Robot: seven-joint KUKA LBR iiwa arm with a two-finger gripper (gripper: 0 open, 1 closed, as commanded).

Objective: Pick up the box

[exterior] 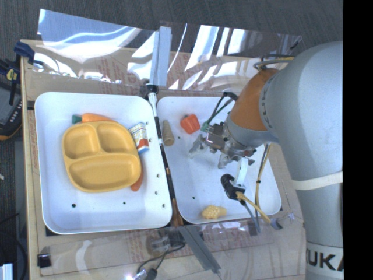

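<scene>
Barely begun, judging by the box (140, 137). Lies in the left bin (46, 162), pressed against the right rim of the yellow tray (102, 156) and close to the wall shared with the right bin (192, 200). Looks small, white with red and blue print, tilted a little. Not lifted, not touched, and well apart from the gripper (210, 150).

As for the gripper: hangs over the middle of the right bin, the wrong one for this job. Sits between a red-orange piece (189, 123) up near the far wall and a yellow lump (213, 212) near the front wall, with a brown cylinder (168, 133) off toward the divider. Carries nothing that can be seen. Cannot tell whether it stands wide or narrow, since wrist hardware and cables crowd that spot.

Left to do, by estimate, is nearly everything:
- Cross the divider into the left bin.
- Line up above the box.
- Come down beside the tray rim without catching it.
- Close on the box and raise it clear.

Probably little room on the tray side, so likely easier to approach along the box's free sides.
</scene>
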